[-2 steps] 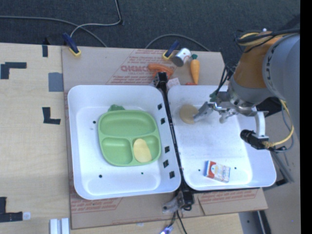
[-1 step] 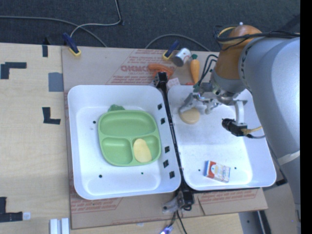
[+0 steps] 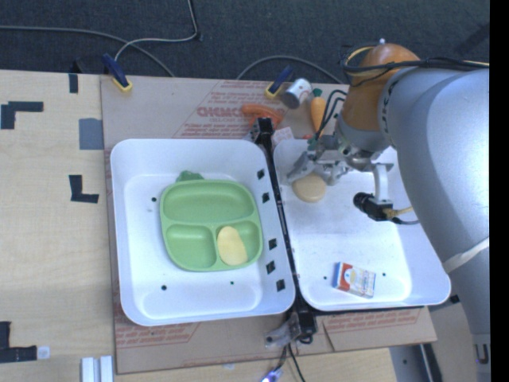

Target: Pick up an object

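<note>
A pale tan, rounded object (image 3: 309,189) is seen in the right bin (image 3: 398,273), near the divider (image 3: 278,205) between the bins, directly beneath the gripper (image 3: 322,171); whether it is gripped cannot be told. A small red, white and blue carton (image 3: 353,279) is found further from the divider, towards the right bin's near rim. Across the divider, a green sectioned plate (image 3: 208,221) in the left bin (image 3: 139,237) is occupied by a yellow piece (image 3: 232,246).
</note>
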Robot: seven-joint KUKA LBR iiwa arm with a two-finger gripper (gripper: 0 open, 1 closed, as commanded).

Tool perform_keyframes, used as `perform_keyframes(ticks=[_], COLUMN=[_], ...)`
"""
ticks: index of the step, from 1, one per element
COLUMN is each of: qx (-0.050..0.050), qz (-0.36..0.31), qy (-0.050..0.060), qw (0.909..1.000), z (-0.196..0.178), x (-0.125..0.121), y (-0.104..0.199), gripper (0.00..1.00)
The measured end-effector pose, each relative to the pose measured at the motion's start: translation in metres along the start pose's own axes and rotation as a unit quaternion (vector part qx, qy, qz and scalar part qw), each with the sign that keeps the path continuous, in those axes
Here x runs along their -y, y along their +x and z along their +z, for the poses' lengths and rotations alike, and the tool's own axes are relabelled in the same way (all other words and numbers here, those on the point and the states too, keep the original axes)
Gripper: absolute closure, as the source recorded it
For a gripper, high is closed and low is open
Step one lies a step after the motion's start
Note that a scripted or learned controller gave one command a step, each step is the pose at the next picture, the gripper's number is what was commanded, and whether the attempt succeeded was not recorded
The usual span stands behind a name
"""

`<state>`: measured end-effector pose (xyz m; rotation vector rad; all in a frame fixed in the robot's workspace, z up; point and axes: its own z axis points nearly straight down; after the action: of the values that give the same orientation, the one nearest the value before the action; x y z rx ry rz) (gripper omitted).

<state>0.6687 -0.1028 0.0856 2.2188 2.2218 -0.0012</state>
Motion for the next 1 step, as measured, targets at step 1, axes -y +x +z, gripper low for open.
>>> perform_keyframes(ticks=[1], qx=[0.001], qz=[0.000], qy=[0.000], qw=[1.0000], z=[0.0001], x=[0.0000], y=[0.0045], gripper=[0.00])
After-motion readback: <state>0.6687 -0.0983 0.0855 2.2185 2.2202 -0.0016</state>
